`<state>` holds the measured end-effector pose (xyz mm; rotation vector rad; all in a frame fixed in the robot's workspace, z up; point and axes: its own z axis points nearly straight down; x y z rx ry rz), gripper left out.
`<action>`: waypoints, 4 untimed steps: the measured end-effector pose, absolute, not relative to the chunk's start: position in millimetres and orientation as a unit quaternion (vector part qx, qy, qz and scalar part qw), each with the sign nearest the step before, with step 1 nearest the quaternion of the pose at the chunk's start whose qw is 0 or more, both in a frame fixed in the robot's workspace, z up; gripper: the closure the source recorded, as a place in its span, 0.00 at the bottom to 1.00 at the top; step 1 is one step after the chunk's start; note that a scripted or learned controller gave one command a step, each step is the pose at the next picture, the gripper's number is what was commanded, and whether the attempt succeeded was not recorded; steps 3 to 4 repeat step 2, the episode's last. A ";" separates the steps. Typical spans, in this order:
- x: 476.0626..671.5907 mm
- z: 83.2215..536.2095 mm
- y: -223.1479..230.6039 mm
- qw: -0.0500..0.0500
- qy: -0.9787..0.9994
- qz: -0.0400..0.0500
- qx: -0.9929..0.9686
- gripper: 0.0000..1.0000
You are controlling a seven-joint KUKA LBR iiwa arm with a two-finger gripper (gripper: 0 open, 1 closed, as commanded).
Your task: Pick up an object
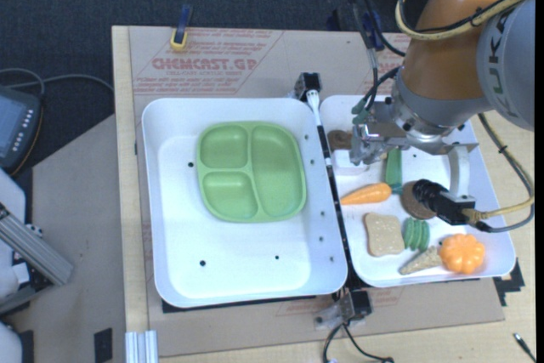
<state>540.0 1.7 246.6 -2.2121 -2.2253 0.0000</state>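
1. The gripper (367,150) hangs low over the back of the right bin (501,246). I cannot tell if it is wide or closed, and I see nothing held in it.
2. The toy food lies in the right bin: a carrot (365,195), a slice of bread (383,234), a green bean pod (416,232), an orange pumpkin (462,253) and a green stick (393,168).
3. The carrot is just below the gripper, near the wall between the bins.
4. It looks like light, hard plastic, so it may be slippery and could roll.
5. I think the thick middle is the best place to pinch it, across its short side.
6. The green plate (252,171) sits in the left bin (170,208).
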 end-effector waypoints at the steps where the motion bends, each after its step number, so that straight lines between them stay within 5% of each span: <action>1: 529.9 221.0 46.9 0.003 -0.709 0.001 -0.705 1.00; 4: 531.7 217.1 71.6 0.001 -0.708 0.000 -0.706 1.00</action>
